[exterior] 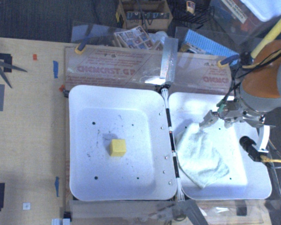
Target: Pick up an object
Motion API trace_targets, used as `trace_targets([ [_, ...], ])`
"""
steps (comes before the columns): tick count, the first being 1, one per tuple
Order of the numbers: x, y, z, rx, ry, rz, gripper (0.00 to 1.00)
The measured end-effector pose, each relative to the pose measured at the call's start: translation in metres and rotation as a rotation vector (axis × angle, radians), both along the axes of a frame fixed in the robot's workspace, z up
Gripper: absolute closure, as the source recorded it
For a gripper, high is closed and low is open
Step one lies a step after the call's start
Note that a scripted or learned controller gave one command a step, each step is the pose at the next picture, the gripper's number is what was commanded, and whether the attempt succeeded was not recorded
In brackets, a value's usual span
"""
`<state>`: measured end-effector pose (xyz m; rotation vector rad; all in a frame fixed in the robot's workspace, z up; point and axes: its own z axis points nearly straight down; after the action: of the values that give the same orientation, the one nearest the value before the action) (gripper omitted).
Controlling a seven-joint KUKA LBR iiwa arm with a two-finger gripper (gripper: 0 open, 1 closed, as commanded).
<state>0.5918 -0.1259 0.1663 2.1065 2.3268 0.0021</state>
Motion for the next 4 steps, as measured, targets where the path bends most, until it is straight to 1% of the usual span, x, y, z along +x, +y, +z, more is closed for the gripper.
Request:
trace_targets([
  [1,0.060,0.026,-0.079,0.000,-0.003,-0.160,0.00],
  [2,0.060,0.026,-0.079,0.000,-0.003,-0.160,0.00],
  [3,0.062,0.027,-0.066,0.001,-0.009,-0.159,1.00],
  [4,0.067,0.070,0.019,0.001,0.002,-0.734,1.00],
])
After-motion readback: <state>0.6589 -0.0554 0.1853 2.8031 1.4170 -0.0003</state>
